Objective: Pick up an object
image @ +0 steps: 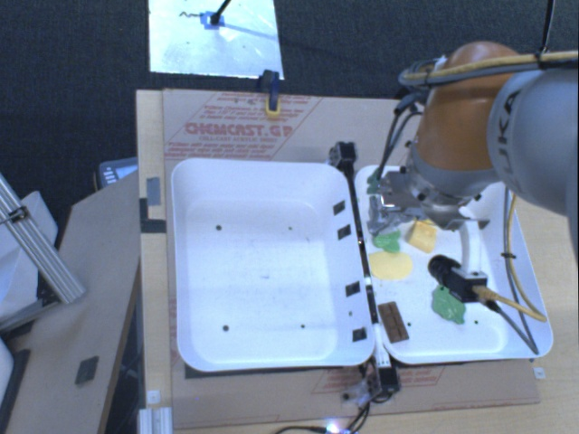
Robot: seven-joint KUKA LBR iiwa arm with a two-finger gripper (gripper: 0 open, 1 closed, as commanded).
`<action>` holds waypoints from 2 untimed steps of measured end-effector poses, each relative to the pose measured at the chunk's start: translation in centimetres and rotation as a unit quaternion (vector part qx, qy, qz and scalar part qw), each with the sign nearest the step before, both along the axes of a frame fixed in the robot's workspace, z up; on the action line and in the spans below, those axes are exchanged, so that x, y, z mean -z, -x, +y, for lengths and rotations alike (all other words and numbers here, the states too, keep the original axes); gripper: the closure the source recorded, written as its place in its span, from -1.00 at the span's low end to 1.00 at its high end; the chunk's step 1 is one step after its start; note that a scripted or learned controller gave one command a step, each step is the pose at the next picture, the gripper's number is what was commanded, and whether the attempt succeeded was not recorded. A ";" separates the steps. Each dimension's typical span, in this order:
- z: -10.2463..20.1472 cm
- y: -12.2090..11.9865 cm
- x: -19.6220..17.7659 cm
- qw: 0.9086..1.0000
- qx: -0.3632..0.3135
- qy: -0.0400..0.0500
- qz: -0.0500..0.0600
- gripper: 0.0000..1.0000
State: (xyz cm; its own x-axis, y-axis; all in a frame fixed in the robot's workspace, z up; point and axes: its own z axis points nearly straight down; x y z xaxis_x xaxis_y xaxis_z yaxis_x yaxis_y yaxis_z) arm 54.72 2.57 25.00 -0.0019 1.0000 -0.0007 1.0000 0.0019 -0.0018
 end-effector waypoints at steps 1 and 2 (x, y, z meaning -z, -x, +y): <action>3.8 5.5 6.8 1.000 -0.002 -0.001 0.001 1.00; 9.1 3.9 -2.1 1.000 -0.004 -0.002 -0.006 1.00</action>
State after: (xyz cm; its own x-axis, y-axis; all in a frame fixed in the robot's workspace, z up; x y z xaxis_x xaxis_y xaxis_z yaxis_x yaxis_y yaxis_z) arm 50.78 11.69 27.07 -0.0097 0.9999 0.0034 0.9999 0.0097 0.0094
